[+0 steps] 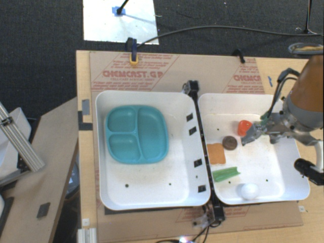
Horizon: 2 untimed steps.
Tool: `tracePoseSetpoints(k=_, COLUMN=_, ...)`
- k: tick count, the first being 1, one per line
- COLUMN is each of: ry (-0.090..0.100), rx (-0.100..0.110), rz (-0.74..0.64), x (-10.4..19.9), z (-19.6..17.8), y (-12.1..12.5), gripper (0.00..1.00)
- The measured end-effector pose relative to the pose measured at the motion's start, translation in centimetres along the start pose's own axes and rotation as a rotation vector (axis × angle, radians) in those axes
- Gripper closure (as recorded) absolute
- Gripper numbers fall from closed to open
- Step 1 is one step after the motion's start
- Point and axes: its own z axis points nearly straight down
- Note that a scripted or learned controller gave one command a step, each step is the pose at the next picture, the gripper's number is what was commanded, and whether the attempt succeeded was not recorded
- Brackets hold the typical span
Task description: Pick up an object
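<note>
A red object (pixel 244 127) lies in the right bin (pixel 283 186), just beside the pincer (pixel 251 134), whose tips point left toward it. How wide the pincer stands cannot be told. Near it lie a brown disc (pixel 230 143), an orange slab (pixel 216 154), a green piece (pixel 225 174) and a white ball (pixel 248 190). The arm (pixel 309 92) enters from the right, slanting down over the bin. The left bin (pixel 116 191) holds a teal tray (pixel 136 134).

glossy plastic teal tray (pixel 136 134), seemingly matt bins (pixel 152 191)

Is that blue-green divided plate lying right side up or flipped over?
Right side up: the divided plate lies flat in the left bin, its three hollow compartments facing the camera.
</note>
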Motion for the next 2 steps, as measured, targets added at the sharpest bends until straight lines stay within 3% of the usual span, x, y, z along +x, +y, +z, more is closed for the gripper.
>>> tracePoseSetpoints(k=1, ry=-0.002, rx=-0.012, rz=-0.003, x=0.0, z=-0.6, y=0.2, gripper=0.00)
tracePoseSetpoints(k=2, ry=-0.001, rx=-0.011, rz=-0.001, x=0.1, z=3.6, y=-0.2, gripper=0.00)
